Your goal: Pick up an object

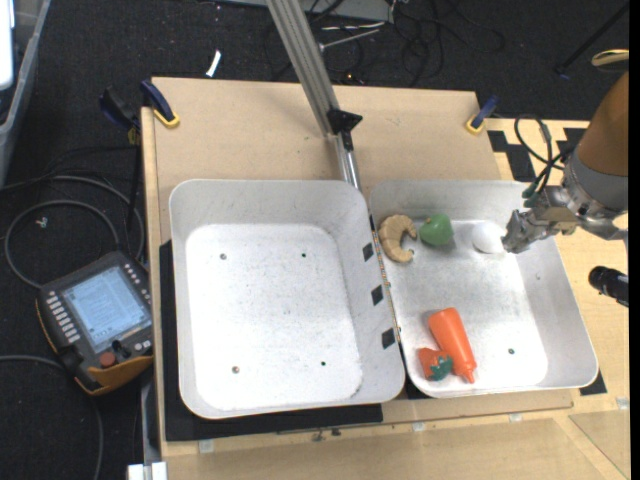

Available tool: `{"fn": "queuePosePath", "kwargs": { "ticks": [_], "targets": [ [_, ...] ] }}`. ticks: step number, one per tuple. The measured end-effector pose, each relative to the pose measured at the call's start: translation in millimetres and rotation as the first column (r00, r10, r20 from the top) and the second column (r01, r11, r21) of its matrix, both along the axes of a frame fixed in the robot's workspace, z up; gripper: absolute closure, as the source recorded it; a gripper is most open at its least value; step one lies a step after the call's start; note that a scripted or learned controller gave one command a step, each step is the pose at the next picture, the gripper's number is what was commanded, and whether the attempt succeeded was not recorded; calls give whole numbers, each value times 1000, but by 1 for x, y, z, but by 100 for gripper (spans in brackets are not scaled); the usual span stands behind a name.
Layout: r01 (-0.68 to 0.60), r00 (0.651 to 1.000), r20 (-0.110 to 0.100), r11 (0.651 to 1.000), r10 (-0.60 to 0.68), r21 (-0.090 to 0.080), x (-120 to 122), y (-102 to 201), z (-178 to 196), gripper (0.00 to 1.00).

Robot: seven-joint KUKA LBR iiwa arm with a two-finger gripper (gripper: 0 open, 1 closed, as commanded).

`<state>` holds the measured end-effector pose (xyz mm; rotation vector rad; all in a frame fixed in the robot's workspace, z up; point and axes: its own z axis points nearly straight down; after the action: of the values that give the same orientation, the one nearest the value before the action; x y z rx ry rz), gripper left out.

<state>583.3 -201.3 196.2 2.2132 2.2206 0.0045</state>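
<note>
Nearest lay an orange carrot-shaped toy (452,340), smooth and tapered, in the right bin (560,368). Farther back sat a tan croissant shape (397,238), a green rounded toy (436,231) and a small white ball (485,236). The gripper (522,231) hovered just beside the ball; its state could not be told. Centring over the slick ball before descending seemed wise.

The arm (607,158) has a broad, rounded orange band above a smooth grey wrist segment. Below it sits the hand (522,230), a compact block of grey and silver metal parts. Thin black cables (545,158) loop beside the wrist.
</note>
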Motion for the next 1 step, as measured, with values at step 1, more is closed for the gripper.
{"fn": "queuePosePath", "kwargs": {
  "ticks": [1],
  "targets": [
    [0,1000,-1,1000,0,0,1,0,33,100]
  ]
}}
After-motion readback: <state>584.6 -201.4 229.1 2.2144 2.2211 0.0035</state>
